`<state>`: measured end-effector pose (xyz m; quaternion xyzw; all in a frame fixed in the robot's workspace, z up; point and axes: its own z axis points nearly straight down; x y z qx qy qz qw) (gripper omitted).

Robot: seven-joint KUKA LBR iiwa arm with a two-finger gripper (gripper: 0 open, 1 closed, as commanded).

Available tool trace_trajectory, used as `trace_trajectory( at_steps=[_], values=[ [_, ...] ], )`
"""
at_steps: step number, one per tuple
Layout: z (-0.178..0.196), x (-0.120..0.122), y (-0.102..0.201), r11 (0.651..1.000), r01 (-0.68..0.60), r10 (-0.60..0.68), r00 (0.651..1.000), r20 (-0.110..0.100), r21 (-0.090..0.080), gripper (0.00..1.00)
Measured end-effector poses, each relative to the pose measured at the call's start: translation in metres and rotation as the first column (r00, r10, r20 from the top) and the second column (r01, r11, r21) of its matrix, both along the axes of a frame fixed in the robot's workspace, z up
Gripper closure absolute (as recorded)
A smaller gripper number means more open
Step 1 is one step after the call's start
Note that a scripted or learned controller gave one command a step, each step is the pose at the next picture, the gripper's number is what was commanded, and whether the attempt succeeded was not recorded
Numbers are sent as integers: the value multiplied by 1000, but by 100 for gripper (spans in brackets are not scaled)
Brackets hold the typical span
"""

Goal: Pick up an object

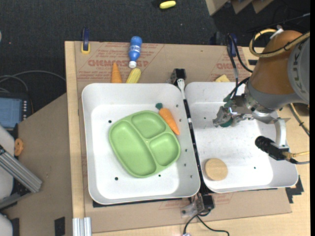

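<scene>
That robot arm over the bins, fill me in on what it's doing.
The arm's gripper hangs low over the right bin, near its upper left part. A round tan disc lies at that bin's near edge, untouched. In the left bin sit a green divided plate and a toy carrot against its rim.

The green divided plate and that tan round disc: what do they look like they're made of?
The green divided plate looks like moulded plastic: even colour, soft sheen, rounded compartment walls. The tan round disc has a matte, pale brown face, so possibly wood or cork; the view is too coarse to tell which.
</scene>
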<state>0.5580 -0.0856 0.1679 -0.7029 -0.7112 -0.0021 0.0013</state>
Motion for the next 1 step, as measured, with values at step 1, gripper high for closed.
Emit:
trace_trajectory(
  at_steps=[1],
  values=[
    [18,6,48,1000,5,-5,1000,3,-3,100]
  ],
)
